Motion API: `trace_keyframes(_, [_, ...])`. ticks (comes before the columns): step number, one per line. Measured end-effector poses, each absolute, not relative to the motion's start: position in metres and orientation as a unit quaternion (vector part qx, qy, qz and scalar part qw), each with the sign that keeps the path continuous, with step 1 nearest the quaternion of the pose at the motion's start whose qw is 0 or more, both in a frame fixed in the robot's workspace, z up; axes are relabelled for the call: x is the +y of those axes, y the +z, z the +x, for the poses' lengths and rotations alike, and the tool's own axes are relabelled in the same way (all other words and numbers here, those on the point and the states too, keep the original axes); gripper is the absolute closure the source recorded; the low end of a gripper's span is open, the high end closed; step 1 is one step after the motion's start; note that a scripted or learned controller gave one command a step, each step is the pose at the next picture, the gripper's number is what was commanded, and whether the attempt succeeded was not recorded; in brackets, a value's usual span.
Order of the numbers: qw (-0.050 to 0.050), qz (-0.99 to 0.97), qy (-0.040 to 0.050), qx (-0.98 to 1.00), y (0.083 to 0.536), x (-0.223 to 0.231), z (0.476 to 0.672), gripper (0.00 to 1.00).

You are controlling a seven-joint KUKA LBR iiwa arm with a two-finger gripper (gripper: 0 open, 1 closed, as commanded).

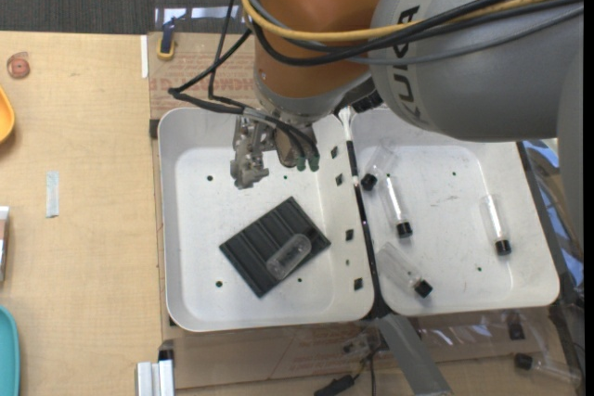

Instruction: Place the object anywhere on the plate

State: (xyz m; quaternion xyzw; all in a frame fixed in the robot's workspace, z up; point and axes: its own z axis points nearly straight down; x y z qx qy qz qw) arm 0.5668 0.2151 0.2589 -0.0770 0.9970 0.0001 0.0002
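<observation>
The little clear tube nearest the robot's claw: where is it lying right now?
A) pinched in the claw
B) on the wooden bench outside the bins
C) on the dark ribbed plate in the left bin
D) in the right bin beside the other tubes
C: the clear tube rests on the dark ribbed plate inside the left bin, with the gripper above it and apart.
</observation>
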Motion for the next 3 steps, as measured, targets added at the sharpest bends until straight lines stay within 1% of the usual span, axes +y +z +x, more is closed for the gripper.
trace_keyframes(1, [0.002,-0.161,0.0004,0.987,0.411,0.219,0.523,1.0])
trace_keyframes(2, [0.002,-0.308,0.0004,0.951,0.435,0.188,0.495,1.0])
trace_keyframes(3, [0.002,-0.441,0.0004,0.897,0.442,0.175,0.5,1.0])
